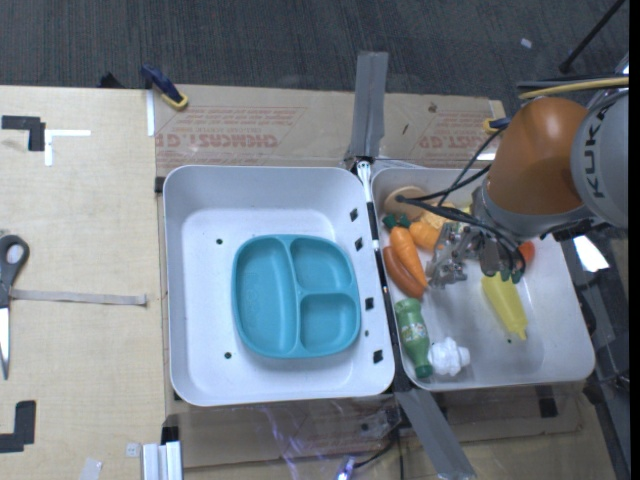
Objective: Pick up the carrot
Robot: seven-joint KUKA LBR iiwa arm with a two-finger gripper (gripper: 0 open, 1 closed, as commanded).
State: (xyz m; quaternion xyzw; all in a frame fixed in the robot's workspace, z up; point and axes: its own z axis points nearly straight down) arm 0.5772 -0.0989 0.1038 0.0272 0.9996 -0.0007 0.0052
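Where right bin [560, 363] holds carrot [404, 261], bottle [412, 333]

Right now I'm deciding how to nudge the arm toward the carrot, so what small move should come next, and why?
Probably shift the claw a little toward the left bin and lower it. The carrot lies against the right bin's left wall, just beside the claw rather than under it, and nothing shows between its fingers. A green bottle sits close below the carrot, so keep the move short.
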